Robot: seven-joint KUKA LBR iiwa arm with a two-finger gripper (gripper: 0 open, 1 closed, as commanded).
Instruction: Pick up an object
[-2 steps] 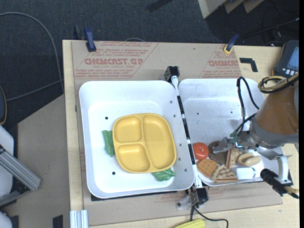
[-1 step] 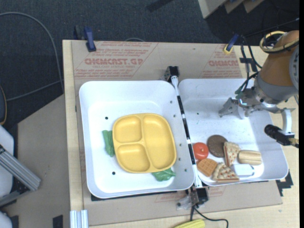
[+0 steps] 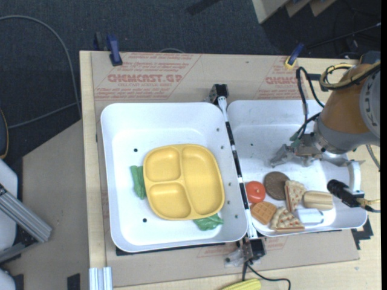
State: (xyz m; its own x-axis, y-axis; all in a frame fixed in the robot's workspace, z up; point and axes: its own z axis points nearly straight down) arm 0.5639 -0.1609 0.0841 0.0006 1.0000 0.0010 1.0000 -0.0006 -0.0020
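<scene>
The arm is at the approach step: its jaws hang splayed wide and empty over bare floor in the upper part of the right bin, right of frame centre. The pickable food toys cluster lower right: one tomato, one brown disc, one waffle, among others. Next, I judge, the jaws must shift down-frame over one piece and descend. The left bin holds one yellow tray and two green leaves.

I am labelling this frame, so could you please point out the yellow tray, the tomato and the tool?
yellow tray [image 3: 183,181], camera view, centre divider.
tomato [image 3: 255,190], camera view, red top.
tool [image 3: 284,156], camera view, between its fingertips.
</scene>
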